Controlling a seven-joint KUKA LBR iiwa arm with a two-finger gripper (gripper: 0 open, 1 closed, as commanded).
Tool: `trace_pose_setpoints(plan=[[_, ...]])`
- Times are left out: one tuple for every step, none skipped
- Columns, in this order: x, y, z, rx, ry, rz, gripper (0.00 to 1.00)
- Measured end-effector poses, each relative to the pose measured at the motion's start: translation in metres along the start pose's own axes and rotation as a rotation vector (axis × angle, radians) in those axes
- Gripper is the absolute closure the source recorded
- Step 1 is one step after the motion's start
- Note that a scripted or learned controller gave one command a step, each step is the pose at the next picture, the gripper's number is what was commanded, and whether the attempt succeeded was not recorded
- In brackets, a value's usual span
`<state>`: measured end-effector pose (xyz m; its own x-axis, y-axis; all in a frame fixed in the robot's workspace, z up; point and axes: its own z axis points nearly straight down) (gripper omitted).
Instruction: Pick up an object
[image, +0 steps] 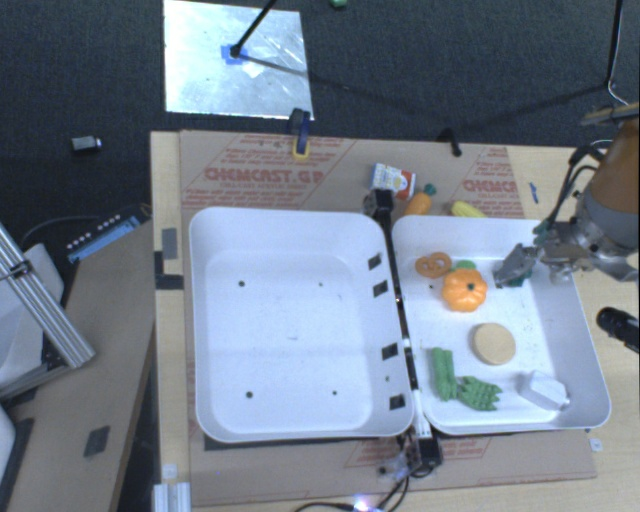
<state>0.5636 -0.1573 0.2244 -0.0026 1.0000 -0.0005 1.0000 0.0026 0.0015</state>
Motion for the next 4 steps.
trace_pose_setpoints(plan=[[0.011,-0.083,0.121,0.017,0.006,0.004,0.0],[0.015,0.003,0.14,-0.006,-0.001,-0.005,0.0],[0.042,0.082,0.141,0.016,0.005,-0.012,0.0],[0.039,0.083,0.129,0.001,-0.001,-0.006,1.0]])
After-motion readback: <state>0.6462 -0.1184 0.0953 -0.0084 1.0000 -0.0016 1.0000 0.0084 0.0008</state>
